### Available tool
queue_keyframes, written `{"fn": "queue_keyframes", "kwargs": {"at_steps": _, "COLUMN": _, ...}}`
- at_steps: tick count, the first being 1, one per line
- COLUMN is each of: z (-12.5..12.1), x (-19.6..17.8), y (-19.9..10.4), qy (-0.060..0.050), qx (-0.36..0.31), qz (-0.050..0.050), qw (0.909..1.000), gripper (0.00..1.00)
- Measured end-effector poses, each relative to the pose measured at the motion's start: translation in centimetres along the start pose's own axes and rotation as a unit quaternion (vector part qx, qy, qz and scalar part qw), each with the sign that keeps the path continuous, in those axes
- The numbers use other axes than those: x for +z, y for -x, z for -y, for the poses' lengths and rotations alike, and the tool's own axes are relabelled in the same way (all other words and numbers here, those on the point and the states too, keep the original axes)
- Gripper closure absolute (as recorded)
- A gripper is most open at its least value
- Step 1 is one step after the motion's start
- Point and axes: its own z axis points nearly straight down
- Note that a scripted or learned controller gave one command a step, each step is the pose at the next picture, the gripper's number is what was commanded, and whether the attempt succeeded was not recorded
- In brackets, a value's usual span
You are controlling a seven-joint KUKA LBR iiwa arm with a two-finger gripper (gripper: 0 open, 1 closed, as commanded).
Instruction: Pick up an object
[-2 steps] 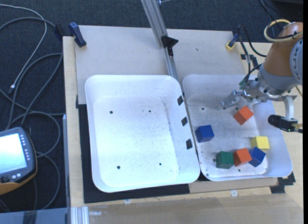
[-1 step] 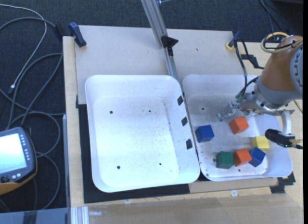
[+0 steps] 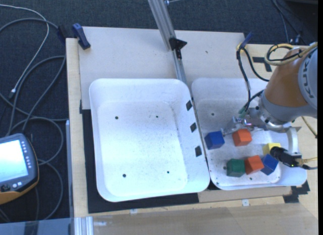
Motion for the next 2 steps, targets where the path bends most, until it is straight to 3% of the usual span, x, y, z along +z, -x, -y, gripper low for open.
{"fn": "queue_keyframes", "kwargs": {"at_steps": 1, "z": 1.4, "x": -0.1, "y": -3.0, "qy": 0.003, "qx": 0.001, "qz": 0.004, "qw": 1.0000, "gripper": 0.00}}
{"fn": "queue_keyframes", "kwargs": {"at_steps": 2, "z": 1.3, "x": -1.1, "y": -2.9, "qy": 0.004, "qx": 0.002, "qz": 0.003, "qw": 1.0000, "gripper": 1.00}}
